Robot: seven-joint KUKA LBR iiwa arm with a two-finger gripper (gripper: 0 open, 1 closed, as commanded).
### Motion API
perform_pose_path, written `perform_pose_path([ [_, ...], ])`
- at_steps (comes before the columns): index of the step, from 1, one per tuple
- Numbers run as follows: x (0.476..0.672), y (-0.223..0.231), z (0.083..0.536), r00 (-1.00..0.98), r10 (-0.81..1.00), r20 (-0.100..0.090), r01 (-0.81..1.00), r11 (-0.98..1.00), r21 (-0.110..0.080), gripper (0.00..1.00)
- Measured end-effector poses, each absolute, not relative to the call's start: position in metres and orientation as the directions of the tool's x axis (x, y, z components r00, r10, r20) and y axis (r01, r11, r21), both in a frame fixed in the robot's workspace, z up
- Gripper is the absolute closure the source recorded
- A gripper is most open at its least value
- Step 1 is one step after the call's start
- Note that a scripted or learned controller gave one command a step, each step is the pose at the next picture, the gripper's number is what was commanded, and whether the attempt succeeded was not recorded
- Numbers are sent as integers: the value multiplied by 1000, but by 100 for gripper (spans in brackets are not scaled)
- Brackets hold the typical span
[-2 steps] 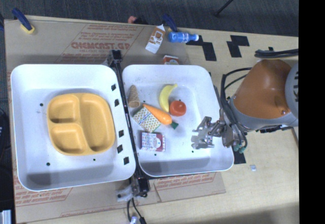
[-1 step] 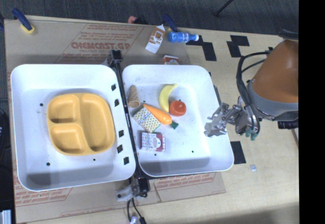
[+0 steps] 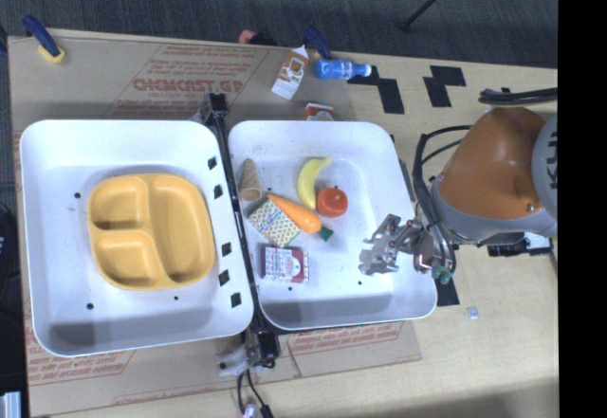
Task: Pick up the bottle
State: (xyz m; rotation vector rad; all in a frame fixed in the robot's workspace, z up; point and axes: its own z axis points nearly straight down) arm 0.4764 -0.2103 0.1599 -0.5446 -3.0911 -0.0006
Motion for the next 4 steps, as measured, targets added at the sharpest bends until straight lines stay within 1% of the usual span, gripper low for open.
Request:
perform_pose_path([
  [1, 477, -211, 226, -998, 63, -2, 63, 998, -1, 100],
  [2, 477, -211, 238, -955, -296, -2, -296, 955, -2, 100],
  [3, 486, -211, 239, -982, -188, -3, -188, 982, -2, 100],
  [4, 482, -211, 252, -999, 50, -3, 50, 999, -2, 100],
])
